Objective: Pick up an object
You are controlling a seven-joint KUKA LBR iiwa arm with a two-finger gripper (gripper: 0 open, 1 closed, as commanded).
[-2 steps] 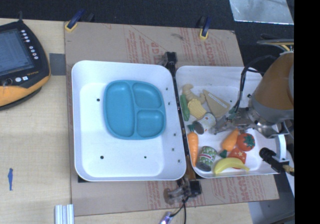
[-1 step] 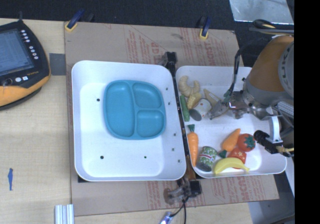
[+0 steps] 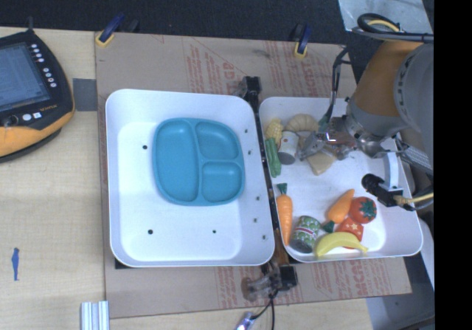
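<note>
Gripper (image 3: 318,142) sits low in the right bin (image 3: 402,247) over a tan wedge (image 3: 321,163); we can't tell its state. Blue plate (image 3: 198,160) lies in the left bin (image 3: 125,173).

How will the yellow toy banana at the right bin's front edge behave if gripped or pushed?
The yellow toy banana looks like smooth moulded plastic, so probably stiff, light and somewhat slippery. Its curved shape may pivot or rock when nudged. It lies against the red toy tomato and the bin wall, so a push would likely jam it.
</note>
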